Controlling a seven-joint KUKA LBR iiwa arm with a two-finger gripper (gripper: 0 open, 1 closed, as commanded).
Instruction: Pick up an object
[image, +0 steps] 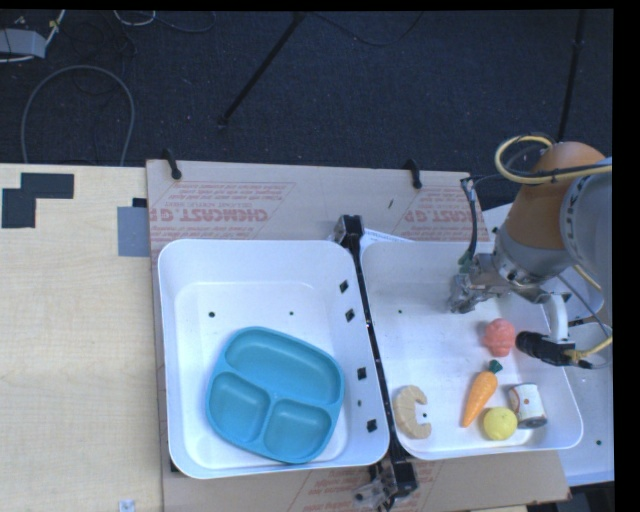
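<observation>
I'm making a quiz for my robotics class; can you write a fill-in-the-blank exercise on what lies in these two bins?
1. The blue divided tray lies in the ____ bin of the camera view.
2. The carrot has an orange body and a ____ top.
3. The pink ball lies in the right bin, nearer to the claw than the ____ ball at the bin's near edge.
4. The tan, curved piece lies to the ____ of the carrot in the camera view.

Missing words: left; green; yellow; left
</observation>
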